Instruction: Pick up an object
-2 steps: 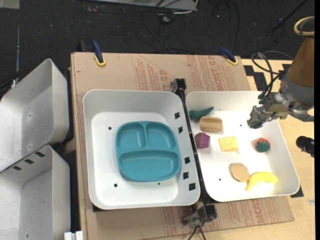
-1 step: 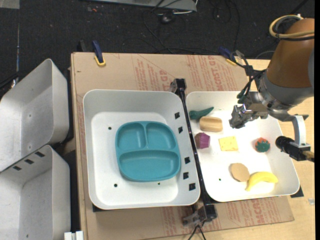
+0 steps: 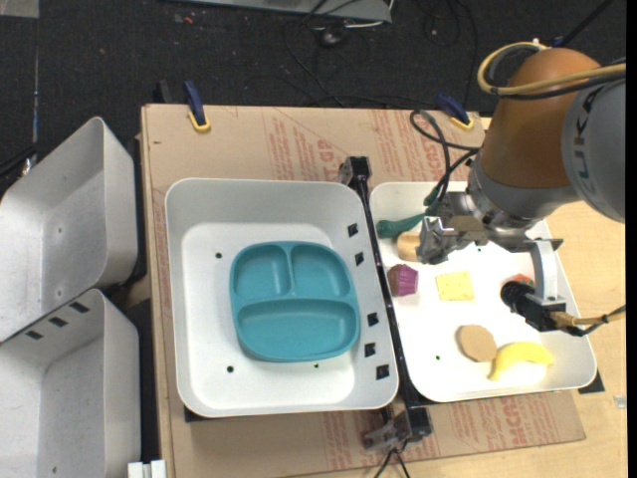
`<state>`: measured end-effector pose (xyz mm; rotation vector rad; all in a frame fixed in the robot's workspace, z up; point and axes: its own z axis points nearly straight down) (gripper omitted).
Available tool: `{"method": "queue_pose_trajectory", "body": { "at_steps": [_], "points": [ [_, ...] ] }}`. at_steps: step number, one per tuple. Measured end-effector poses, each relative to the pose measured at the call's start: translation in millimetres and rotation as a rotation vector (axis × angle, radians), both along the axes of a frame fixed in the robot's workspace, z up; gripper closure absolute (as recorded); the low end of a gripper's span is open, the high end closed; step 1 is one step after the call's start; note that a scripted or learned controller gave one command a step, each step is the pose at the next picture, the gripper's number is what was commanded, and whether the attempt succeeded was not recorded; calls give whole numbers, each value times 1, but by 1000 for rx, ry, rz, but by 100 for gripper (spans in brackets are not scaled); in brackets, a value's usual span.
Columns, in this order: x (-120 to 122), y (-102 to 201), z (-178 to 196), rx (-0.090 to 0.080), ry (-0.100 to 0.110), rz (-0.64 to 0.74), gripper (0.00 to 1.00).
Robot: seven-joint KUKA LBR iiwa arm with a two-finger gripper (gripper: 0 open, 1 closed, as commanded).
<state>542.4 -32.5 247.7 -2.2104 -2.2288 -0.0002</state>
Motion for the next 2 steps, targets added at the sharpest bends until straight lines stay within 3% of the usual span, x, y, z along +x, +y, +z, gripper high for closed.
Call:
{"method": "queue_pose_trajectory", "body": {
  "at_steps": [2],
  "points": [
    [-23, 118, -15, 0, 1, 0, 100]
  ]
}}
